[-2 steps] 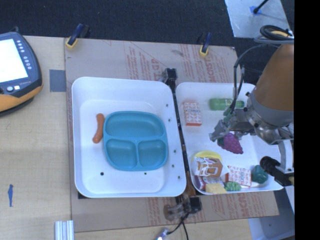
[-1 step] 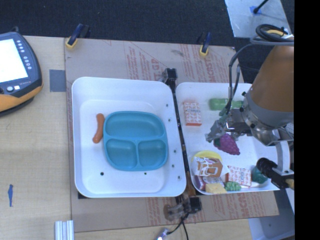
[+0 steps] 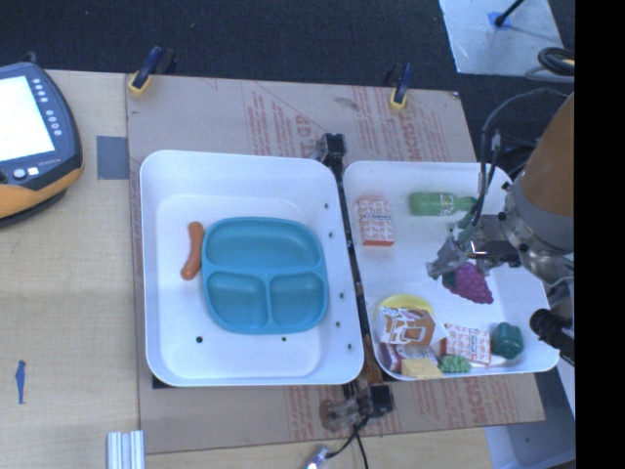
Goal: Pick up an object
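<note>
Camera view: claw (image 3: 457, 259) partly hides purple grapes (image 3: 473, 283); can't tell its grip state.

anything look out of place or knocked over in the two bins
One oddity: the orange hot dog lies loose on the left bin floor beside the blue divided plate, not on it. The right bin's items look scattered but undamaged.

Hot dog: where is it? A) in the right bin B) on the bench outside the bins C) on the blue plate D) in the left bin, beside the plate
D: the hot dog lies on the left bin floor, just left of the blue plate.
</note>
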